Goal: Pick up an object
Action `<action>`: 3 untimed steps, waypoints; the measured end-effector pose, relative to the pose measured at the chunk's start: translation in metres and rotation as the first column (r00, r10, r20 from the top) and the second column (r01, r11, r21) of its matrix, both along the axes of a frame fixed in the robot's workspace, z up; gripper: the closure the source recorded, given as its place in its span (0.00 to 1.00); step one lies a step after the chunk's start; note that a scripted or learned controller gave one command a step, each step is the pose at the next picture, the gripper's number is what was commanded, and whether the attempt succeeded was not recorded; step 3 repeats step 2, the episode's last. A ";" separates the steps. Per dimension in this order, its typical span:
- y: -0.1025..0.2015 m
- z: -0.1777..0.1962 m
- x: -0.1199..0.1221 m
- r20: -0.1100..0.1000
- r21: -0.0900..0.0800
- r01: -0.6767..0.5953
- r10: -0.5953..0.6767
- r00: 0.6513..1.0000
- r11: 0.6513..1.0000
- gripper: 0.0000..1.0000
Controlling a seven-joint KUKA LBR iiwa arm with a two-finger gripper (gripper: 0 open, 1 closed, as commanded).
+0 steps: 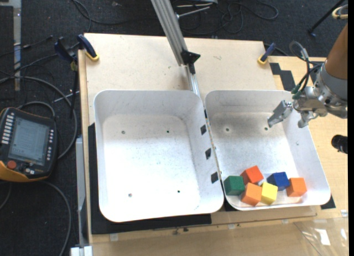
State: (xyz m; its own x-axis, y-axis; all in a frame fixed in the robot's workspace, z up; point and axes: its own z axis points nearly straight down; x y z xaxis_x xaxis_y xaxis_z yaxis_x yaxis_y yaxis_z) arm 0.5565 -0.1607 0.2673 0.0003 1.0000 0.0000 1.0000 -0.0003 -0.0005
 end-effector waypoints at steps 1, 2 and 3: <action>0.000 0.000 0.000 0.000 0.000 0.000 0.000 1.000 1.000 0.00; 0.041 -0.156 0.024 -0.006 0.002 -0.004 0.004 1.000 1.000 0.00; 0.041 -0.156 0.024 -0.006 0.002 -0.004 0.004 1.000 1.000 0.00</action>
